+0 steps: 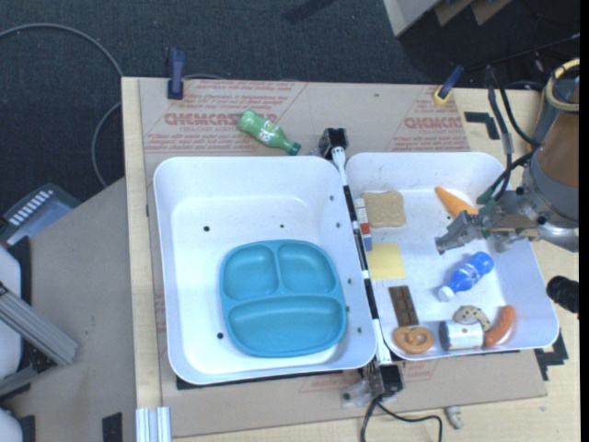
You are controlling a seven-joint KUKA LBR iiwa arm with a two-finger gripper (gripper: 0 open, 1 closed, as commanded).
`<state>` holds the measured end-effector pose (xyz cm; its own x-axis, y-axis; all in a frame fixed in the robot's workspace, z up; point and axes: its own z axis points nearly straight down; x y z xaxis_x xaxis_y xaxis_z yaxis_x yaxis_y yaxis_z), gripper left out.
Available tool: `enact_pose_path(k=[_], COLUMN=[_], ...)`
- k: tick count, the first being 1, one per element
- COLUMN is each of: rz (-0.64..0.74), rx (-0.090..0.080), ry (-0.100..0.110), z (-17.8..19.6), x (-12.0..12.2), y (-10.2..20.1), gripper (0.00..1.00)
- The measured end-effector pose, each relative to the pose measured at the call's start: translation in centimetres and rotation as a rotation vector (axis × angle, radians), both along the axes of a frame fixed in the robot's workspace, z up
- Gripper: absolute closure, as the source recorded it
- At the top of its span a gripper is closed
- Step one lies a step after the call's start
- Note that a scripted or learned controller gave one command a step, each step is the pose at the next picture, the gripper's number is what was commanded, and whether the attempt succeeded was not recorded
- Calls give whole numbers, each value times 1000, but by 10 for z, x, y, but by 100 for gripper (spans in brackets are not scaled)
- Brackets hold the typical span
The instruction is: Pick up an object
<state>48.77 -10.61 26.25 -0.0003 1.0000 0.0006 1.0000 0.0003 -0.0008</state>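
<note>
**Gripper over the right bin, nothing held**

Gripper (pixel 457 238) hovers in the right bin (pixel 543 325), fingers spread, grasping nothing. Beneath lie one blue bottle (pixel 466 275), one carrot (pixel 452 199), one bread slice (pixel 384 209), one cheese slice (pixel 386 261), one sausage (pixel 500 325), one bagel (pixel 413 339). Left bin (pixel 184 201) holds one blue tray (pixel 281 297). One green bottle (pixel 267 131) lies outside.

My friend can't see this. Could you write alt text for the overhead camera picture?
A robot gripper hovers over the right white bin, above a blue bottle among toy foods, including a carrot and a sausage. The left bin holds a blue divided plate.
</note>
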Motion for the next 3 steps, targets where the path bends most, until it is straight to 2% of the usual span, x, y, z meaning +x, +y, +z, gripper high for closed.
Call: enact_pose_path(k=[1,2,3], rz=[-1,-1,1], rx=[-3,0,1], ry=[-2,0,1], z=[-47,-127,-178], x=[67,39,54], y=[-91,-103,-71], gripper=[0,0,0])
